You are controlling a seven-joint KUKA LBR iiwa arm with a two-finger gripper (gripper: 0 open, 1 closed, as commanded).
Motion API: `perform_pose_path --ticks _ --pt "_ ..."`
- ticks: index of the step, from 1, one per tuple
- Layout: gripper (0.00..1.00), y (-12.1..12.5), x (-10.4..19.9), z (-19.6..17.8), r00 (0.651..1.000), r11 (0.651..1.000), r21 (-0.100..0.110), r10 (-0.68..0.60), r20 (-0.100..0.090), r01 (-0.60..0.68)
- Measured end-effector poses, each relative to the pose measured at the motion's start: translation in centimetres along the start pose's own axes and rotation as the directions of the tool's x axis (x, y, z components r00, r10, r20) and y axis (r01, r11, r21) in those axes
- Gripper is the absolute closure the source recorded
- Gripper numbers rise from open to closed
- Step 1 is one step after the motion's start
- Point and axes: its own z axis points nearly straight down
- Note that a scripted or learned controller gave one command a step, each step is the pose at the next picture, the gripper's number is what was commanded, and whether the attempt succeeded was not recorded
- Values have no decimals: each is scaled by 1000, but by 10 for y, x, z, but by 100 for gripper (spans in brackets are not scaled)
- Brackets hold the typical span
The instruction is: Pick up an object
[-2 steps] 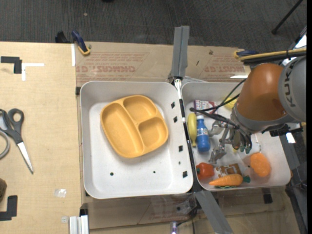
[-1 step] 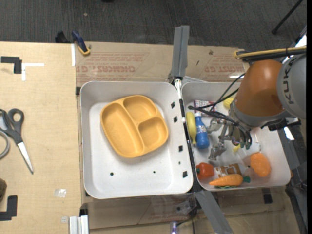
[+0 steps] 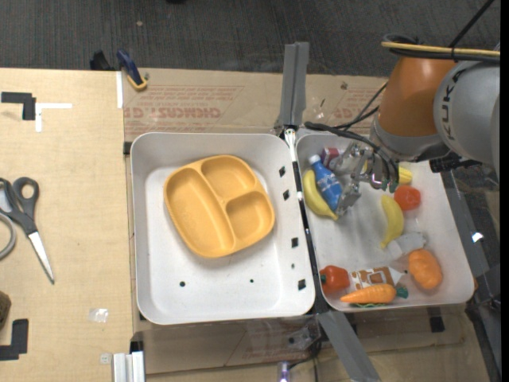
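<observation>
My gripper [image 3: 347, 183] hangs low in the right bin [image 3: 453, 237], right over a blue bottle [image 3: 327, 183] lying beside a banana [image 3: 316, 197]. Whether my fingers are closed or apart, I cannot tell (the metal blurs together). The left bin [image 3: 151, 237] holds a yellow divided plate [image 3: 219, 205].

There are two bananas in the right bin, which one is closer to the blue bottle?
The banana by the bin's left wall; it lies right against the blue bottle. The other banana lies farther right, near the red tomato.
</observation>
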Motion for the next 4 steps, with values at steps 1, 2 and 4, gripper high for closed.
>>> perform_pose_path --ticks 1,2,4 --pt "0 -1 12 0 991 991 0 131 1 -131" --pt "0 8 16 1 986 986 0 168 0 -168" --pt "0 6 19 1 943 943 -1 331 1 -331"
